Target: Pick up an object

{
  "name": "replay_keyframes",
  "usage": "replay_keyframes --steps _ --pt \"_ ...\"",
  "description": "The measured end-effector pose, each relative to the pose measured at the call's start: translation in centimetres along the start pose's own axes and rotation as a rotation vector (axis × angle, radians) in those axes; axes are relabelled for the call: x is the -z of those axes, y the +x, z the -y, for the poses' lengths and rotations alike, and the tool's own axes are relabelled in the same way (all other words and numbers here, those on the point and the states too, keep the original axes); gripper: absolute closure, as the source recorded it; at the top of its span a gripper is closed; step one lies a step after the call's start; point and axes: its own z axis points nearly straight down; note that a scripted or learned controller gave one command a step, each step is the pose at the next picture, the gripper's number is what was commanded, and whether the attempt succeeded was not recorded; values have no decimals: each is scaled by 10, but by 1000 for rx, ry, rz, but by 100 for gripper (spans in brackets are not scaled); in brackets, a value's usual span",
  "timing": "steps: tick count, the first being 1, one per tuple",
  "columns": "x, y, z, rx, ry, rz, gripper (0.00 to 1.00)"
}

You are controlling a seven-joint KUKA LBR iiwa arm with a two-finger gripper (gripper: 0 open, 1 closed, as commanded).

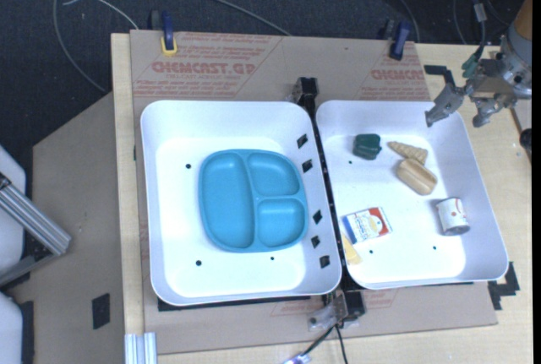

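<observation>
Five small objects lie in the right bin [482, 210]; the end effector [463, 105], fingers spread and gripping nothing, hovers at its far right corner. Best to target the isolated can [452, 215], descending straight and centred.

You've got two smooth white plastic bins [161, 210] w/ slight sheen; a glossy blue plastic divided tray [252, 199]; a matt tan wood-look oval block [417, 176]; a shiny small metal can [452, 215]; a printed paper carton [366, 225]; all on a matt brown cardboard sheet [254, 58].

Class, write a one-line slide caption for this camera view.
End effector open above right bin's far corner; blue tray in left bin.
</observation>
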Motion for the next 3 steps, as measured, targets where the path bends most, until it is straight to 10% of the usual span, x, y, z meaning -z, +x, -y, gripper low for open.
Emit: replay_keyframes --steps 1,3 --pt "8 1 -2 4 -14 3 0" --pt "-105 18 2 4 -8 1 0"
